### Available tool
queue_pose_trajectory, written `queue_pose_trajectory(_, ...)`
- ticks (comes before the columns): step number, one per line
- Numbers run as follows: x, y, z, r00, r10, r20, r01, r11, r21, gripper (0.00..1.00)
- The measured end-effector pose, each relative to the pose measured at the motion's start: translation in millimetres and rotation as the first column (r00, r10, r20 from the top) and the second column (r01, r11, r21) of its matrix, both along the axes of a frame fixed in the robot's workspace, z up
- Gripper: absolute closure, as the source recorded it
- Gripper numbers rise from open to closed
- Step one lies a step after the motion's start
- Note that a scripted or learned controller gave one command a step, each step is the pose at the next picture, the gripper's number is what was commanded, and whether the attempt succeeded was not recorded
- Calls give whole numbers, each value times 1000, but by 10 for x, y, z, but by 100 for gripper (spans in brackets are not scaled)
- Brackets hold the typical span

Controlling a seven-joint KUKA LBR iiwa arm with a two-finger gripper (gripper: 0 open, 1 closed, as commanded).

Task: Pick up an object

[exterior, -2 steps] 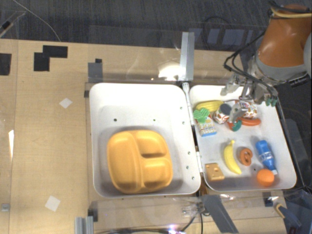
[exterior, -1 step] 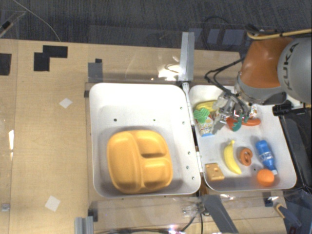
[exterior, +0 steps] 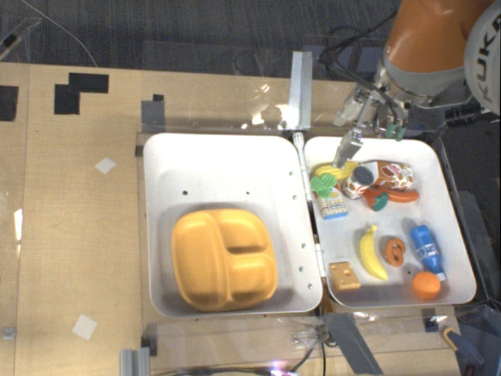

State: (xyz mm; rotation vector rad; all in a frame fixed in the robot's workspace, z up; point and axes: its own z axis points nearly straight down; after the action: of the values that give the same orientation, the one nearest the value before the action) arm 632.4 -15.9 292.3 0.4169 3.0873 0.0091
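Here the gripper (exterior: 345, 153) hangs over the back left part of the right bin (exterior: 452, 210), its slim grey tip reaching down to the pile of small toys there. The tip seems to touch or hover just above a yellow piece (exterior: 329, 171) beside a green leafy toy (exterior: 322, 183); which of the two, I cannot tell. Whether the fingers are spread or pressed together cannot be told either, since they blur into one narrow shape, and nothing is visibly pinched between them.

The arm (exterior: 434, 30) is cut off at the top right edge. Near the tip lie a dark round object (exterior: 362, 175), a red and white packet (exterior: 393, 175) and a small striped box (exterior: 332, 207), crowded and partly overlapping. Farther forward sit a banana (exterior: 372, 252), a brown ring-shaped toy (exterior: 394, 251), a blue bottle (exterior: 427, 246), an orange (exterior: 427, 285) and a tan cube (exterior: 344, 276). The left bin (exterior: 196, 155) holds a yellow divided tray (exterior: 224, 258).
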Motion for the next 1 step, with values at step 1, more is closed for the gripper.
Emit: queue_pose_trajectory(1,-91,628,-1096,988,-152,-27,152,988,0,0)
